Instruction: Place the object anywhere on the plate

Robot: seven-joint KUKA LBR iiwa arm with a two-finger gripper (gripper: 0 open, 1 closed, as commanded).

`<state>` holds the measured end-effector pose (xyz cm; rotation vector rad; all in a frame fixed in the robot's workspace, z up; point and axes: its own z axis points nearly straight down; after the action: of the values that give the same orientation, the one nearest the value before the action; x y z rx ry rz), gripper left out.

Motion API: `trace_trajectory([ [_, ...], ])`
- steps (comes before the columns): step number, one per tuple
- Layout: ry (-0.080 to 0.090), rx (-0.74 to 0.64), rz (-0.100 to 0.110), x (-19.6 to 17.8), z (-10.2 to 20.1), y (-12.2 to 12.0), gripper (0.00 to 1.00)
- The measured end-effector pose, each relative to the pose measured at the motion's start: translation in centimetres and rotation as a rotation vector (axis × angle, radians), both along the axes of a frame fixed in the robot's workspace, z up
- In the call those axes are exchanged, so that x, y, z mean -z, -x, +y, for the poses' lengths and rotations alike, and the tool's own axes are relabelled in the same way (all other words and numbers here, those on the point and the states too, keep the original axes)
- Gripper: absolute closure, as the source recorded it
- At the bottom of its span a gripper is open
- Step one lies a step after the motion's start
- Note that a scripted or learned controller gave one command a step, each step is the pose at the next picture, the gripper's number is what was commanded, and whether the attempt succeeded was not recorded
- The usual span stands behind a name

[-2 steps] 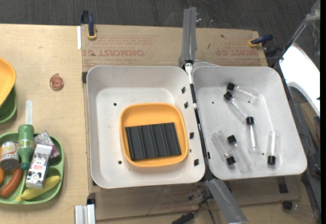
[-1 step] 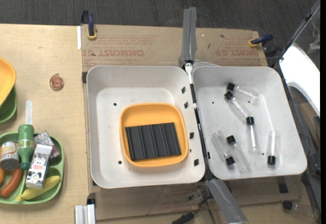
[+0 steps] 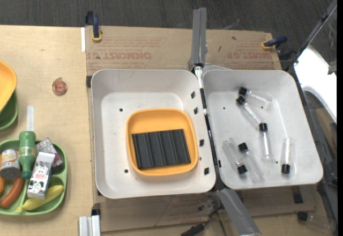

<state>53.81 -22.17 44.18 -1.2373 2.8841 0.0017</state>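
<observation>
Now the dark ribbed block (image 3: 161, 148) lies flat on the orange plate (image 3: 161, 117) in the left bin (image 3: 107, 122), with white floor around it, while clear vials (image 3: 252, 114) scatter the right bin (image 3: 305, 160).

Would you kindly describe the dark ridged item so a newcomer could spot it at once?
Find the left white bin. In its middle sits an orange plate, and on that plate lies the dark ridged slab. It is flat, rectangular and near black, unlike the clear black-capped vials in the right bin.
</observation>
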Motion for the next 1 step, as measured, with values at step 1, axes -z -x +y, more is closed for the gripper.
trace_trajectory([
  [1, 0.0, -0.365, 0.0, 0.03, -0.01, 2.97, 0.0],
])
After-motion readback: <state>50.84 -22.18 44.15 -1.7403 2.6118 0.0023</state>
